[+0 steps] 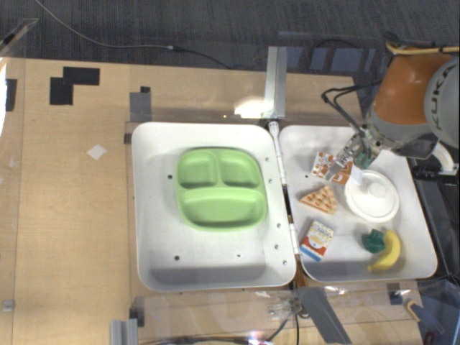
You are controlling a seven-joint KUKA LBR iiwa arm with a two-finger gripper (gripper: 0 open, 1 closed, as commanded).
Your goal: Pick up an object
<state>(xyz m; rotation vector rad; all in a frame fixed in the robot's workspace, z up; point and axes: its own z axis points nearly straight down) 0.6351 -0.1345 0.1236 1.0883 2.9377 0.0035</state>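
At the near edge of the right bin point(424, 264) lies a yellow banana point(388, 252), curved along the bin's near right corner, with a small dark green object point(372, 241) touching its left side. Just left of those sits a small carton point(318, 238) with blue, red and white print, lying flat near the wall that divides the two bins. Farther in, an orange pizza-slice toy point(320, 200) lies beside a round white bowl point(371, 195) (the bowl is to its right, close but apart). Beyond the slice is a small printed packet point(327, 167) with red and white markings. The gripper point(357, 153) hangs low over the far side of the bowl, just right of the packet; whether its fingers are wide or narrow I cannot tell, as they blur against the objects beneath. In the left bin point(154, 192) a green divided plate point(219, 189) rests at the middle. The light wooden worktop point(65, 192) stretches away to the left.
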